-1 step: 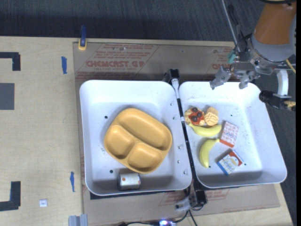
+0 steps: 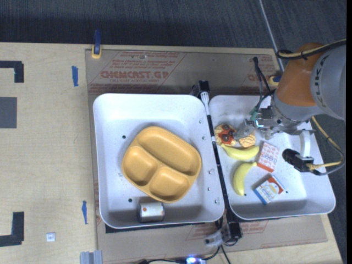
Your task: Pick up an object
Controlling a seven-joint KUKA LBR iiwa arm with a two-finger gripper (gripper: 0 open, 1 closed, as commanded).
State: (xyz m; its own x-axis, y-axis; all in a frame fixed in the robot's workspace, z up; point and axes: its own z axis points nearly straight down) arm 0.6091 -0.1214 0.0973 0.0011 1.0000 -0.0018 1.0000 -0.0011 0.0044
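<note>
We see the gripper point(image 2: 254, 123) low in the right bin point(image 2: 319, 202); we cannot tell its state. Bananas point(image 2: 242, 164) lie at its six o'clock, a small toy point(image 2: 226, 133) at nine, cartons point(image 2: 268, 172) at four.

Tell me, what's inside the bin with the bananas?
The right bin holds two bananas, two small packets and a red-orange snack. The arm hides the back corner.

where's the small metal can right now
The can lies on its side in the left bin, near its front edge, just below the yellow divided tray.
</note>
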